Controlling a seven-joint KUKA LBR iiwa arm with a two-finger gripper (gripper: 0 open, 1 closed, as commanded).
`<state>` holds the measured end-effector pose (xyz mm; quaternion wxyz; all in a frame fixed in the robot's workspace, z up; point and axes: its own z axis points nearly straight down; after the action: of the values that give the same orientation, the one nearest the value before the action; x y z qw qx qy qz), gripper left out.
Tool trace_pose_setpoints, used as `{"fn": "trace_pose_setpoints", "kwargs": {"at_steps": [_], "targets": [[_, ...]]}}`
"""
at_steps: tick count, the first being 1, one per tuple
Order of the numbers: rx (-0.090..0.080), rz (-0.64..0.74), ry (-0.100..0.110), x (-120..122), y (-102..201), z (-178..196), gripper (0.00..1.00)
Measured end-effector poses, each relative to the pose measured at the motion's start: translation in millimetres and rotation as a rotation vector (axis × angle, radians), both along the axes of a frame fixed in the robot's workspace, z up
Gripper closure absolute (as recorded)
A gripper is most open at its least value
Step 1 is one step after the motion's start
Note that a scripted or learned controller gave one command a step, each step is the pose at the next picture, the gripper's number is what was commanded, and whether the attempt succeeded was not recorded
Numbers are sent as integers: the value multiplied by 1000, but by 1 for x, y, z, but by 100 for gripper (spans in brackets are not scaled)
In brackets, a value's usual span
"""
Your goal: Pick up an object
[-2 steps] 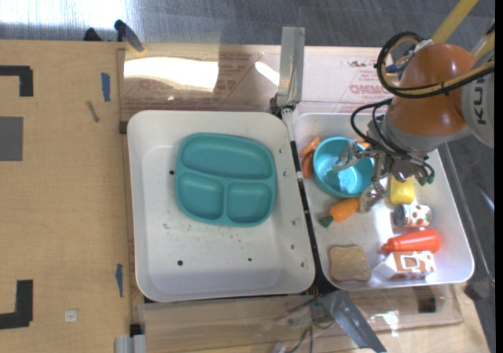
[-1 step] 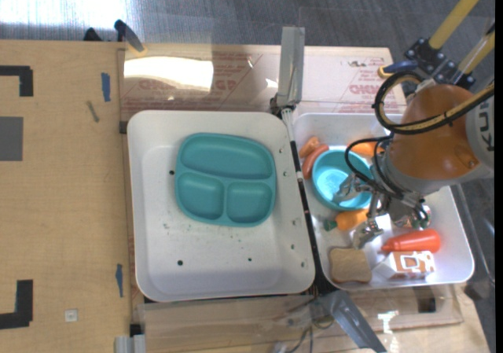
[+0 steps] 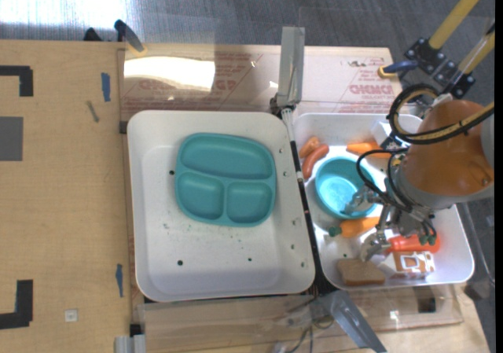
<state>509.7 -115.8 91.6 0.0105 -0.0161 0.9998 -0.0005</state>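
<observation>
Bins sit side by side on the bench, seen from above at a slant. The left bin point(image 3: 149, 186) holds a teal divided plate point(image 3: 225, 178) with three compartments, lying flat near the bin's middle — a few dark specks dot the white floor around it.

The right bin point(image 3: 460, 261) is crowded. A blue bowl point(image 3: 339, 186) stands upright near its left wall, with a red-orange sausage-shaped piece point(image 3: 313, 153) just beside it at the far corner and an orange piece point(image 3: 362, 148) behind the bowl. Another orange piece point(image 3: 354, 226) lies in front of the bowl. A brown flat block point(image 3: 362, 271) rests at the near edge, and an orange-and-white toy point(image 3: 413, 253) lies to its right.

The arm point(image 3: 448, 147) reaches in from the right, its orange band above the wrist, black cables looping over it. The gripper point(image 3: 376, 243) is down among the items between the bowl and the brown block — whether its jaws are spread or pinching anything cannot be told from this angle.
</observation>
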Motion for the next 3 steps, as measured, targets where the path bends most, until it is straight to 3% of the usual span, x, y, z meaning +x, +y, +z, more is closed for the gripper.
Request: {"fn": "trace_pose_setpoints", "kwargs": {"at_steps": [1,2,3], "targets": [[-4,39,-3,-14,0,0,0],[1,-145,0,58,-16,0,0],[0,29,21,117,-33,-2,0]]}}
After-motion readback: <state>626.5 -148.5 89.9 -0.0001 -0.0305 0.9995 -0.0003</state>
